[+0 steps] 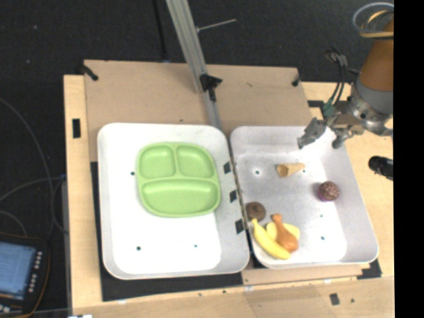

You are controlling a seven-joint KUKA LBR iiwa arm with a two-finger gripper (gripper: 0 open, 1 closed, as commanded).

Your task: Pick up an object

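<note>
The right bin [344, 244] holds several small items: a tan cone-shaped piece [289, 169], a dark purple round fruit [328, 191], a brown round piece [255, 211], an orange carrot-like piece [283, 234] and a yellow banana [266, 242]. My gripper [324, 132] hovers over the bin's far right corner, up and to the right of the tan piece. Its two fingers are spread apart with nothing between them.
The left bin [119, 244] carries a green three-compartment plate [178, 179]. A slanted metal pole [192, 52] rises from behind the bins near their shared edge. The wooden bench [159, 297] surrounds both bins.
</note>
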